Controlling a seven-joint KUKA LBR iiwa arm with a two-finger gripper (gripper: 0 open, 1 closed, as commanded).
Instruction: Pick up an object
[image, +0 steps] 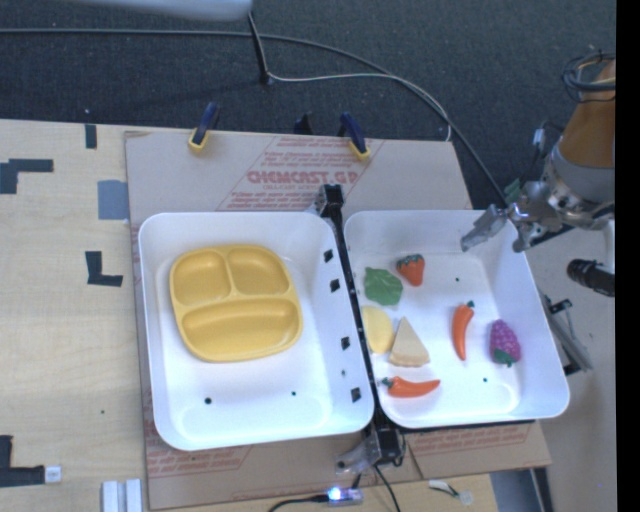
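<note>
Hovering over the right bin's (530, 400) far right corner, the fingers (483, 228) look spread and grip nothing; the nearest item, a strawberry (411, 268), lies well apart, below-left.

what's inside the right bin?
The right bin holds a green leafy piece, a strawberry, a yellow round piece partly under a tan wedge, two orange-red peppers and purple grapes. What the wedge covers stays unseen.
</note>
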